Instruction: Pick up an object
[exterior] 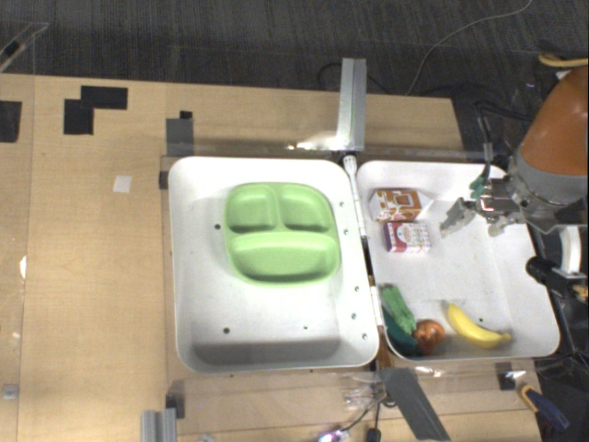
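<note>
The right bin holds several objects. A brown and white carton and a purple and white carton lie near its left wall. Along the front sit a green item, a reddish apple and a yellow banana. My gripper hangs over the upper right part of this bin, to the right of the cartons and apart from them. It is open, with nothing between its fingers.
The left bin holds a green divided plate. A metal post stands behind the divider between the bins. The arm's orange band sits at the right edge.
</note>
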